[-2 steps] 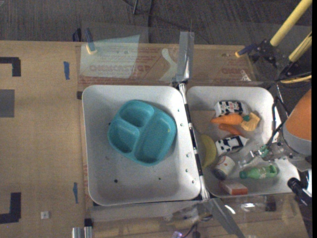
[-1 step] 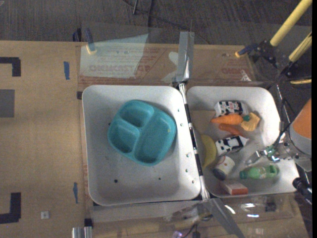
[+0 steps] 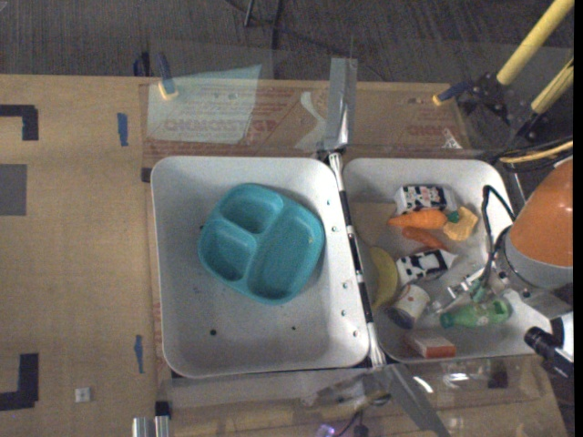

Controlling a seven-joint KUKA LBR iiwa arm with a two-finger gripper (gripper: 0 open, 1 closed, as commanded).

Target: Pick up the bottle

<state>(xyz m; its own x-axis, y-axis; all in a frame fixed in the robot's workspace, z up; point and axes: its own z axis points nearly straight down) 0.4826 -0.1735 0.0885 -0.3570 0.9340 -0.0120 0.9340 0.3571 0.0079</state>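
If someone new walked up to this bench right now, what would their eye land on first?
Most likely the teal divided plate, sitting alone in the middle of the left bin. Next, the clutter in the right bin: a green bottle lying on its side near the front, with an orange carrot toy and two cow-patterned cartons behind it. The arm's orange band looms over that bin's right edge.

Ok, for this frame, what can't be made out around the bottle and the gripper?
- Gripper: small and blurred in the camera view, finger state unreadable.
- Green bottle: lying in the right bin; contact with the gripper is unclear.
- Arm: cut off by the right edge.
- Items around the carrot: too small to identify.
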